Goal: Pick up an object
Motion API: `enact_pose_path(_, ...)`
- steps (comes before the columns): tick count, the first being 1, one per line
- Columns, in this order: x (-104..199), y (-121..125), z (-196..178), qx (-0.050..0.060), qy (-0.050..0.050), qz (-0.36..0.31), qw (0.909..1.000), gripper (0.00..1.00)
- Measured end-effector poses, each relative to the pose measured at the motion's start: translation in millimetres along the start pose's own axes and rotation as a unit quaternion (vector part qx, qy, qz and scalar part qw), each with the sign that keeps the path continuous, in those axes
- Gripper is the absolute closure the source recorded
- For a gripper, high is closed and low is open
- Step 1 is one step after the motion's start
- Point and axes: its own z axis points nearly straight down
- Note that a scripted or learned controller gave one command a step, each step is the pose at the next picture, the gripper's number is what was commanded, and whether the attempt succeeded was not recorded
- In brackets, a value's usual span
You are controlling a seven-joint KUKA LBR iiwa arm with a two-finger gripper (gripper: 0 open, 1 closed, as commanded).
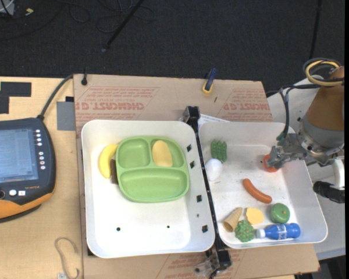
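Here the gripper hangs low at the right bin's far right side, right at a small red-orange object; whether its fingers grip it cannot be told. Nearby lie a sausage, a green apple and a blue bottle. The left bin bears a green divided plate.

This is a robotics lab. A teach pendant with a lit screen lies at the worktop's left edge, and loose cables run over dark carpet behind. Flattened cardboard lines the worktop under two white bins of toy food, beside a robot arm.
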Motion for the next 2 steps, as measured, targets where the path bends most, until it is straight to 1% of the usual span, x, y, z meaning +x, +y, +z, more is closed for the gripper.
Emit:
enact_pose_path(1,-1.6,-5.5,-61.8,0.000,0.000,0.000,1.0000,1.00)
enact_pose_path(2,-3.0,-5.2,-82.3,0.001,0.000,0.000,1.0000,1.00)
